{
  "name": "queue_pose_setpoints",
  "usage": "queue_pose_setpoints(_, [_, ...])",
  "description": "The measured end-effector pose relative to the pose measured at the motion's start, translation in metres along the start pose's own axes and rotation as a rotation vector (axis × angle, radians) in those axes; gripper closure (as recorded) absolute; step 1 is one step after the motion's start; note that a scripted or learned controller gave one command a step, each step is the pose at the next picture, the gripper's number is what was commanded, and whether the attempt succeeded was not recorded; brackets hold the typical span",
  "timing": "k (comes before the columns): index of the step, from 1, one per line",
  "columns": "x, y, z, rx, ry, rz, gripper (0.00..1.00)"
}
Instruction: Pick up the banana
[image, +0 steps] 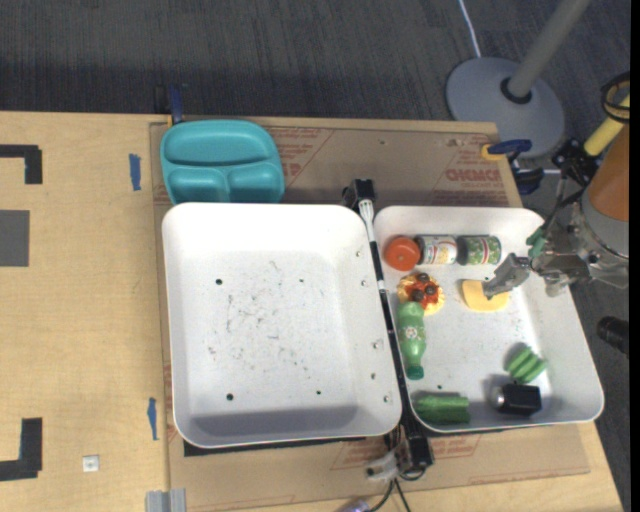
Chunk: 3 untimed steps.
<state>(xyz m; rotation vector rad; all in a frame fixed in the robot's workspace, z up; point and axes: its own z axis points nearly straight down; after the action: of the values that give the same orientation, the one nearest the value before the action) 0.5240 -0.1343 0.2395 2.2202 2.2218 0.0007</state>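
Arm reaching in from the right, wrist low over the right bin (570, 330). Gripper (503, 283) angled down and leftward, tips at the banana (484, 297); open or closed not discernible. Banana: short, pale yellow, smooth, lying flat on the bin floor directly beneath the gripper tips. Further left of gripper: orange-capped bottle (440, 251) on its side, green bottle (411, 340). Below gripper: striped green item (524, 363), black block (519, 399), green cylinder (442, 406). Well left: scuffed white bin (270, 320); teal compartment tray (222, 160) on cardboard surface (80, 300).
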Motion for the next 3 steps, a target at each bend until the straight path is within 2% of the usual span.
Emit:
queue_pose_setpoints(1, [0.036, 0.005, 0.089, 0.003, 0.002, -0.342, 0.0])
queue_pose_setpoints(2, [0.118, -0.042, 0.055, 0.003, 0.002, -0.422, 0.0])
queue_pose_setpoints(3, [0.214, -0.029, 0.055, -0.002, 0.0, -0.772, 0.0])
